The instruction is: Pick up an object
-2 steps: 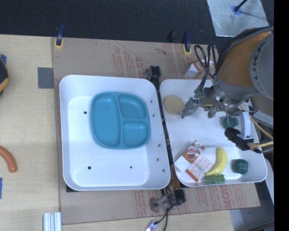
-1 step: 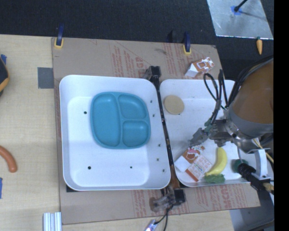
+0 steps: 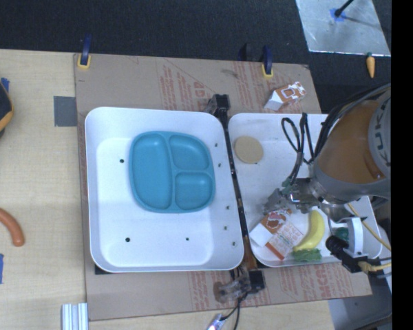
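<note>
Currently, the grey arm with the orange band (image 3: 354,146) is seen reaching in from the right of the frame and hanging over the right-hand shallow white bin (image 3: 261,126). The two-finger gripper (image 3: 289,198) is found low over the middle of that bin, just above and to the left of a yellow toy banana (image 3: 313,231). Whether the claw stands open or closed cannot be told, as it is blurred and partly covered by the wrist and cables, and nothing can be made out held in it.

Several candidates for picking are offered in the right bin: the banana at the lower right of the bin, a small red-and-white printed packet (image 3: 279,234) just left of the banana, a green item (image 3: 306,254) beneath the banana's lower end, and a round tan disc (image 3: 248,150) in the bin's upper left. A turquoise divided plastic plate (image 3: 172,170) is seen lying in the left-hand white bin (image 3: 107,246), well apart from the claw.

The packet and banana are judged the nearest targets. For the step to be done well, one object should be chosen, the claw centred over it and closed across the banana's narrow width rather than along its length. The flat packet is judged harder to grip. The bin wall should be kept clear of during descent.
</note>
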